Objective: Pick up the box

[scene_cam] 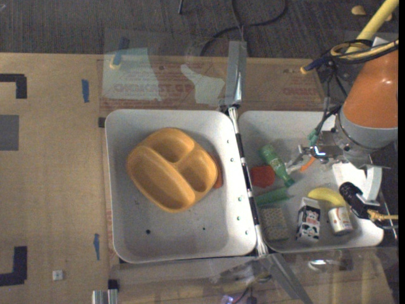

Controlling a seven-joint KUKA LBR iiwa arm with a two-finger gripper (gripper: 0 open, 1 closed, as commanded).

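The box [309,220] is a small white carton with black patches. It stands near the front edge of the right bin [253,128]. My gripper [314,152] hangs over the middle right of that bin, behind the box and well apart from it. It is below the grey wrist and orange band [378,87]. A small orange item [307,164] lies just under the gripper's tip.
Around the box lie a yellow banana [324,196], a can [340,220], a grey speckled pad [274,221], a dark green piece [273,197], a red item [262,175] and a green bottle [276,163]. An orange divided plate [172,168] sits in the left bin [126,233].
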